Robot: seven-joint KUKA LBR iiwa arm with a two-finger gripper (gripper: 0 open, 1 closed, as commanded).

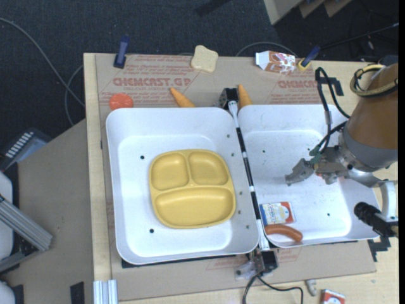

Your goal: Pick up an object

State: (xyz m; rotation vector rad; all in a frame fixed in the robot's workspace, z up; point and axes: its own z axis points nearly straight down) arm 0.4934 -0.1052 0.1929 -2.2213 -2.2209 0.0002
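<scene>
Where the right bin (278, 132) meets its near-left corner, a card (277, 213) lies flat, a sausage (284, 233) touching its near edge. Over the bin's middle hangs the gripper (300, 171); whether it is open I cannot tell. A yellow tray (191, 188) fills the left bin (126, 170).

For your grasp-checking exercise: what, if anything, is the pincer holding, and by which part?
Nothing is held. The pincer hovers over bare floor of the right bin, apart from the small packet and orange sausage.
</scene>
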